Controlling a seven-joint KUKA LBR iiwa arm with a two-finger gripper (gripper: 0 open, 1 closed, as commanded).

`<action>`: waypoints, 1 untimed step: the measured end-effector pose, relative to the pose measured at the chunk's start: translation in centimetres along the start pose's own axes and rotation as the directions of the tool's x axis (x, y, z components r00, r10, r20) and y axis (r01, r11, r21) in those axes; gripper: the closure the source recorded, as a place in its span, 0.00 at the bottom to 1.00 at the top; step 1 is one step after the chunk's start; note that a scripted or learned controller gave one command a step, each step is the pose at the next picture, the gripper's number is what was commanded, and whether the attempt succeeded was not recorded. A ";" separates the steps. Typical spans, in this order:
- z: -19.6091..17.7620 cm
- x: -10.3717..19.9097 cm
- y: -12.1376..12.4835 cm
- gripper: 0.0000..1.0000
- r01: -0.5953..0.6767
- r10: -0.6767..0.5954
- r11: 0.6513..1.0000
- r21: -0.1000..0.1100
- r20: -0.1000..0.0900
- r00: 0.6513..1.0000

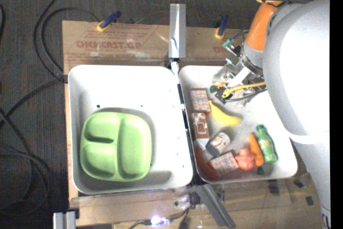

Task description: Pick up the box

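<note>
Arm enters from right, gripper [224, 89] low over right bin [292, 169] far corner; finger state: cannot tell. Box [199, 100] just left, near divider. Left bin [75, 115] holds 1 green tray [116, 145].

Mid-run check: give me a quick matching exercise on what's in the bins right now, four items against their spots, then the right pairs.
Things:
1. green plate
2. banana
3. green bottle
4. gripper

Places:
A. right bin, near its right wall
B. left bin
C. over the far end of the right bin
D. middle of the right bin, beside the small boxes

Pairs: 1-B, 2-D, 3-A, 4-C
</note>
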State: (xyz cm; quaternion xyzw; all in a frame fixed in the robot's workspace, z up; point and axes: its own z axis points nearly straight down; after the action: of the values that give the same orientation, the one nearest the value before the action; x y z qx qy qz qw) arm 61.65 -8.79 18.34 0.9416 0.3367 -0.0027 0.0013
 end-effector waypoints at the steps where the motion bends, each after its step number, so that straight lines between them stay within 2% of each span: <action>1: 0.1 -5.7 -6.9 0.00 0.005 -0.005 1.000 0.002 0.001 1.000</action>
State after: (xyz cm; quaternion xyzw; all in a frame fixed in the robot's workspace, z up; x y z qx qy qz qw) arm 52.88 -7.05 18.26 0.9408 0.3390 -0.0035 0.0003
